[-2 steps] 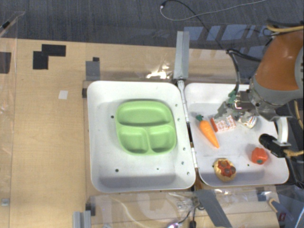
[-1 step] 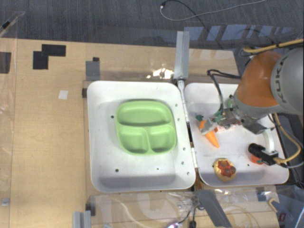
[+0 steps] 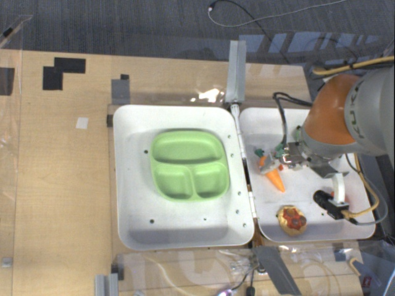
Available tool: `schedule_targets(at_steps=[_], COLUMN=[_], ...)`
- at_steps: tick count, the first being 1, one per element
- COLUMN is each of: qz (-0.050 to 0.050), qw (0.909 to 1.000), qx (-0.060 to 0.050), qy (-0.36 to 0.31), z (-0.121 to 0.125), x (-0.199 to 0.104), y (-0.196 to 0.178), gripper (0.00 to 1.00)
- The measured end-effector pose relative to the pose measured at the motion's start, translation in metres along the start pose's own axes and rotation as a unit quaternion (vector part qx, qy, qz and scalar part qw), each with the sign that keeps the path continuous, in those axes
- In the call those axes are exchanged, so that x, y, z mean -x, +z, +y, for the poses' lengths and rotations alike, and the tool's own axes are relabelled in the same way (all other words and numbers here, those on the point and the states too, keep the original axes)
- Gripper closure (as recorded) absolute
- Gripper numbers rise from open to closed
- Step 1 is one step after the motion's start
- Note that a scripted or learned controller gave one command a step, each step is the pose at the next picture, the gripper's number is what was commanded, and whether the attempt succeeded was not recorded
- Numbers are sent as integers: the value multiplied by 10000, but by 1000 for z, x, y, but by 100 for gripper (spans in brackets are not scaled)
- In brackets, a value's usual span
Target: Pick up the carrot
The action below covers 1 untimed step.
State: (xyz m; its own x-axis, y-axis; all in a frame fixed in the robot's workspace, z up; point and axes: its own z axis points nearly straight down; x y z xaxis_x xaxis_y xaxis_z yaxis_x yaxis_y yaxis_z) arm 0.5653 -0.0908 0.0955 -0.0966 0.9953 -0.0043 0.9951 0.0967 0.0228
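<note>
The carrot (image 3: 276, 180) is a small orange cone lying in the right bin (image 3: 308, 230), near its left wall, with its tip pointing toward the front right. My gripper (image 3: 282, 159) hangs just behind the carrot's thick end, close over the bin floor. A small orange and green piece (image 3: 262, 160) lies right beside the gripper's left side. The grey arm with its orange band (image 3: 330, 119) reaches in from the right and hides the bin's back right part.
A green divided plate (image 3: 188, 165) sits in the left bin (image 3: 133, 227). A round yellow and red toy food (image 3: 292, 219) lies at the right bin's front. A black cable piece (image 3: 327, 203) hangs right of the carrot.
</note>
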Motion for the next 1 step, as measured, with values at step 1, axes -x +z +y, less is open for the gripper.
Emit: schedule_targets(at_steps=[1], qz=[-11], qw=[10000], qx=[28], qy=[-9], z=[2], x=[0], y=[-11], gripper=[100])
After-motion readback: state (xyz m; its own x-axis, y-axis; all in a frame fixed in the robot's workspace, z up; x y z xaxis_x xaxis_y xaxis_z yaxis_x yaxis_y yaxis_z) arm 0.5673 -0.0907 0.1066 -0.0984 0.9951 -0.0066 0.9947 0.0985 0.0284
